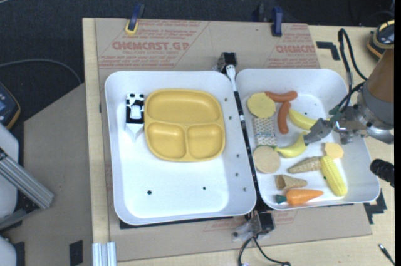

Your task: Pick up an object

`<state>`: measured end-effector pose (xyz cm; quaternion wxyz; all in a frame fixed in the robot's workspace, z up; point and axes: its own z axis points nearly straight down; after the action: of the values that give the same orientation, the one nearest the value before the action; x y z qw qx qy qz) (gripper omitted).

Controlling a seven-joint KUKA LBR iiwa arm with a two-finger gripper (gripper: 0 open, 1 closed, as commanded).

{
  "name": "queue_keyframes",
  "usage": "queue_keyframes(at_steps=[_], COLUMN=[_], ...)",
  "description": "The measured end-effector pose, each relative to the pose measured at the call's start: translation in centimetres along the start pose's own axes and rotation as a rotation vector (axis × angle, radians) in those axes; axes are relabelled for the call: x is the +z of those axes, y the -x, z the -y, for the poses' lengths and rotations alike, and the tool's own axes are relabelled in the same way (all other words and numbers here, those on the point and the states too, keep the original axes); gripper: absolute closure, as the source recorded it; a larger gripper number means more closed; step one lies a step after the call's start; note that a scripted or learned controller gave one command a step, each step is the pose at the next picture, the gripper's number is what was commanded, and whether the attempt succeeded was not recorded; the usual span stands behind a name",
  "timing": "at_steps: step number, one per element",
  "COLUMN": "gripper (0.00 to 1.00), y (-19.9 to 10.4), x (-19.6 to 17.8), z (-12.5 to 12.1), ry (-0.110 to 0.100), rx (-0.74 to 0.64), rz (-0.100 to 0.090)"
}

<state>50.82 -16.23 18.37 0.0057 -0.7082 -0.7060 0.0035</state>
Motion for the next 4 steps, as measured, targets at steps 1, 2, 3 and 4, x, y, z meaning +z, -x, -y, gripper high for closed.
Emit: queue_keyframes(at_steps=[1,2,3,4], gripper=[0.00,0.00,0.00,0.00], y=[0.0,0.0,-0.4,-0.4], x=[-0.6,3.6,9.5,9.4], z=[-0.3,-0.4,-0.7,-1.0], ry=[0.013,0.007,0.013,0.020], rx=[-0.003,-0.003,-0.005,-0.004], rz=[0.003,0.000,-0.004,0.001])
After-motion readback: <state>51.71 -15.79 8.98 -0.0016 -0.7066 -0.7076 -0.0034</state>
